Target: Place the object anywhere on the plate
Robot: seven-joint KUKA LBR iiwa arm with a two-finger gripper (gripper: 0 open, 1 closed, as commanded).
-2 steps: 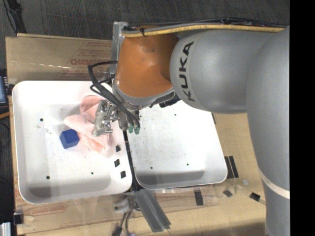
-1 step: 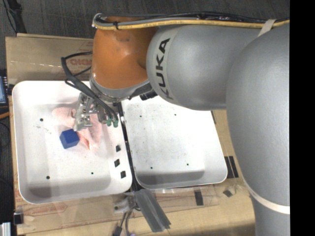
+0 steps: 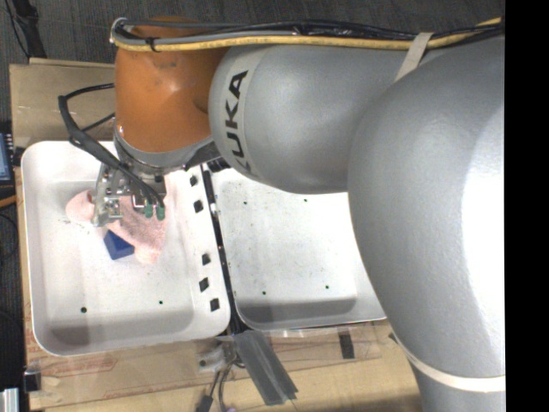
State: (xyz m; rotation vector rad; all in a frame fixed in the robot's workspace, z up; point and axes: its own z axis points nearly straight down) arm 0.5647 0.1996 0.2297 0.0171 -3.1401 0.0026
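A pink plate (image 3: 147, 234) lies in the left white bin (image 3: 51, 256), partly hidden under the gripper. A small blue block (image 3: 118, 245) rests on the plate's near-left part. My gripper (image 3: 129, 206) hangs over the plate, just above and behind the blue block, with its green-tipped fingers (image 3: 154, 211) pointing down. The block lies apart from the fingertips, not between them. The arm's orange band and grey body cover the bin's far right side.
The right white bin (image 3: 292, 264) sits beside the left one, split by a black-marked divider (image 3: 208, 247). The big grey arm covers most of the right and upper view. Black cables (image 3: 81, 131) loop over the left bin's far edge.
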